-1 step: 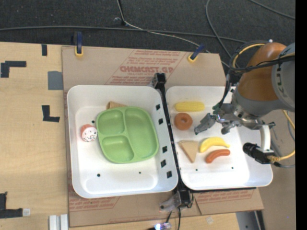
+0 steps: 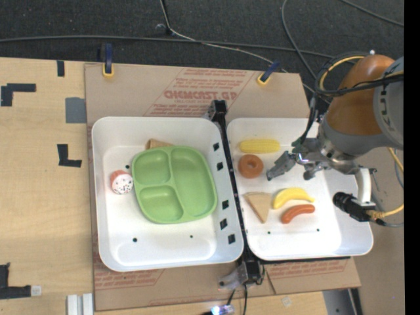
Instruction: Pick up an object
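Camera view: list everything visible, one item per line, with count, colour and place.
Bins: 2, white, side by side on the bench.
Divided plate: 1, green, left bin.
Ball: 1, white with red, left of plate.
Corn: 1, yellow, right bin, top.
Doughnut: 1, orange-brown, under corn.
Wedge: 1, tan, right bin.
Banana: 1, yellow, beside wedge.
Sausage: 1, red, below banana.
Clamps: 2, yellow-blue, board's top edge.
Gripper: 1, grey, above right bin.

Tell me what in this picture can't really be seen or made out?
- Tan item in the left bin: mostly hidden under the green divided plate.
- Small round white and red object beside the plate: too small to identify.
- Gripper above the right bin: too blurred to read clearly.
- Arm: cut off by the right edge.
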